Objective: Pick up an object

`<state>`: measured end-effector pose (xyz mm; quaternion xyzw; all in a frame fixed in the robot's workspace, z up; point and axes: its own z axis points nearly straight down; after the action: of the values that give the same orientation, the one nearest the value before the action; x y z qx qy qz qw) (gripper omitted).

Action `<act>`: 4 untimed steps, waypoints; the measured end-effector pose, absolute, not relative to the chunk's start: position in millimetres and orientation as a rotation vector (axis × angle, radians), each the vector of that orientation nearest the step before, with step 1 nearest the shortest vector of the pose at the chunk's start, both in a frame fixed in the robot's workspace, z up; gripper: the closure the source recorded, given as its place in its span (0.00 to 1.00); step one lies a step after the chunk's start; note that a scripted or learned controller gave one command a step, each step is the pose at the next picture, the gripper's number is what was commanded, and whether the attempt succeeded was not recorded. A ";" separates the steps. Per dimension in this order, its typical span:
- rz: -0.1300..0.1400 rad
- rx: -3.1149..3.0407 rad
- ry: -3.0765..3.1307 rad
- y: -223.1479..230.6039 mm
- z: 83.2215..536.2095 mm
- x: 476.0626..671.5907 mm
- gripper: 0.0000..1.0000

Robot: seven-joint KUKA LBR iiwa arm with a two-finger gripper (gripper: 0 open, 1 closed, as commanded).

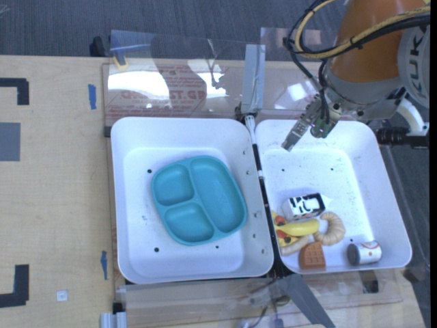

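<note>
Much bare right bin (321,166) floor

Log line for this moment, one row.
gripper: above right bin far end, holds nothing | toys: clustered near end | blue plate: left bin

Reddish print on the clear panel (164,91) behind the left bin (130,183) — too blurred to read; arm (416,53) — "KU"
</note>
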<state>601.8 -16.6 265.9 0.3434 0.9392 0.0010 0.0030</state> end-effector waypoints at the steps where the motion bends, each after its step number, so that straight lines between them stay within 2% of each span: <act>1: -0.001 1.433 2.798 -4.2 221.0 598.8 1.00; 2: 0.002 1.389 2.816 12.5 246.4 527.6 1.00; 3: 0.000 1.726 2.623 -43.8 232.2 538.7 1.00; 4: -0.001 1.308 2.858 -81.6 210.7 483.1 1.00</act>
<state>483.1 -81.6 210.7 0.4162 0.9093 -0.0004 -0.0010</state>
